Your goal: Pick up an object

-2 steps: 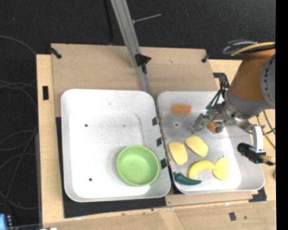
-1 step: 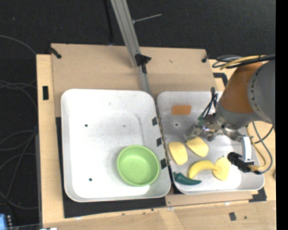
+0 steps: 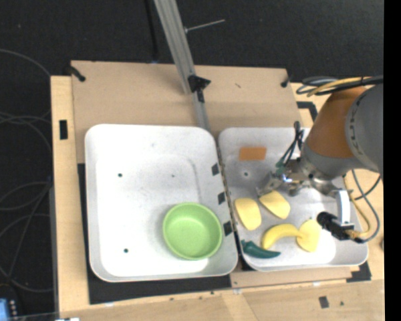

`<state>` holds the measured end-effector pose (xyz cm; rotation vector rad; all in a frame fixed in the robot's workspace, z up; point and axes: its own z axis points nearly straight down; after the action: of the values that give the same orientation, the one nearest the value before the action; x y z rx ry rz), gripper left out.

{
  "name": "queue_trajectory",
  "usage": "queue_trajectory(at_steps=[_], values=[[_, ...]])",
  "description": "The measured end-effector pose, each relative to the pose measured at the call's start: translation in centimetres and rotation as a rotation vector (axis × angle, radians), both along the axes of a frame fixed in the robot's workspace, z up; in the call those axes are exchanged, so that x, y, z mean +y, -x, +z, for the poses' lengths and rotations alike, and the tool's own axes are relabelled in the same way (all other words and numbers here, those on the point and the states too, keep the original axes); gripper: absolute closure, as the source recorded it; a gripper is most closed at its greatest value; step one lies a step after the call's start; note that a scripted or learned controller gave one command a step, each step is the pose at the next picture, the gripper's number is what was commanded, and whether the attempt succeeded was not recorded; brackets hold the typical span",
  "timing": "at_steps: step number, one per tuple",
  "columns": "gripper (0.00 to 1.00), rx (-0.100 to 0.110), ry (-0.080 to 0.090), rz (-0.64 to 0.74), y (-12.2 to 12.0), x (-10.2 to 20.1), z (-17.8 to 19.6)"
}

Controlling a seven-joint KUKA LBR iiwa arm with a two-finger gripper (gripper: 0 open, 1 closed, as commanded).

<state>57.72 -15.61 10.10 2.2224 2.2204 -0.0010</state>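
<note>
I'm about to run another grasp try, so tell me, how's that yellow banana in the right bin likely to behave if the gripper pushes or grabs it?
The banana looks like a smooth, probably light toy, so fingers may slip off its rounded sides. Its curved shape suggests it would pivot or spin rather than slide straight when nudged. It lies close against a yellow piece and a green item, so a push would likely shove those too.

Legible markings: none. I find no text, label, brand, number or sign that can be read anywhere in my view, neither on the two white bins, nor on the objects lying in them, nor on the surface beneath, nor on my arm.
</note>
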Motion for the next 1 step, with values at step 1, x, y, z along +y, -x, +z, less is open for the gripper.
queue_trajectory(at_steps=[1], values=[[1.00, -0.003, -0.002, -0.003, -0.09, -0.04, 1.10]])
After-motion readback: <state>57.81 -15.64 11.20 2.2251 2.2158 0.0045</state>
